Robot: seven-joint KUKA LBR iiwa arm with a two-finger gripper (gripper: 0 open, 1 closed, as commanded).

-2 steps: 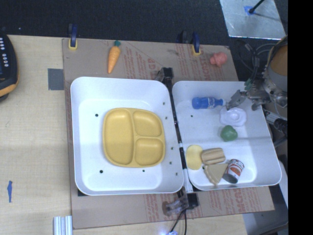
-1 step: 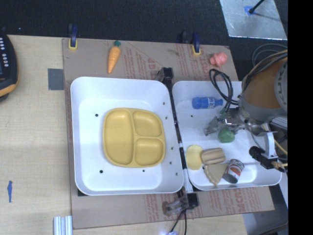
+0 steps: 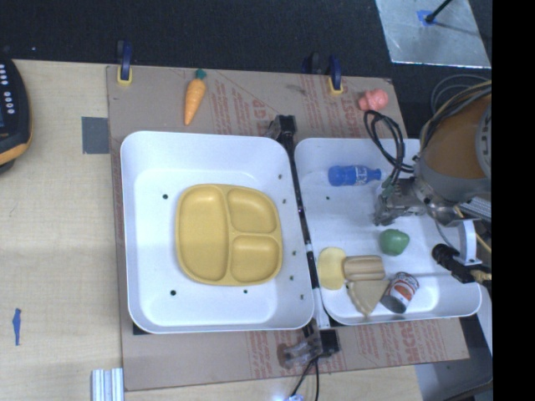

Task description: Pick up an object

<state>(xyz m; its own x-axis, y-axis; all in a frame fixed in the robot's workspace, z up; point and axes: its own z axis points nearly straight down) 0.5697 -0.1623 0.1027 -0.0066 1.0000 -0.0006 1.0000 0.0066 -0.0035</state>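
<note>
Hand [image 3: 389,210] low over the right bin [image 3: 351,153], near its middle, reaching in from the right under the grey and orange arm [image 3: 456,153]. Released or clenched: cannot tell, the tip a dark blur against the white floor. Nothing seen between its parts, so no grasp claimed.

Closest candidate: green ball [image 3: 394,241], just below the hand in the view, slightly to the right, near but not clearly touching. Round, so no long axis to line up with. Blue bottle [image 3: 353,175] up and to the left of the hand, lying flat, long axis running left to right across the bin, cap end toward the hand. Further down, along the bin's near wall: yellow piece [image 3: 331,267], tan block [image 3: 363,266] touching it, tan wedge [image 3: 362,297] below that, and a tilted can [image 3: 401,291] leaning at the wedge's right.

Judged from this: shortest move a small shift toward the ball, then straight down.

Left bin [image 3: 142,224] holding only a yellow tray [image 3: 227,232]. Carrot [image 3: 194,97] and pink lump [image 3: 374,99] lying outside the bins on the worktop [image 3: 58,249], well apart from the hand.

Hard to read: the tip itself, tangled with black cable [image 3: 380,136]; arm body cut off at the right; whether can and wedge actually touch.
</note>
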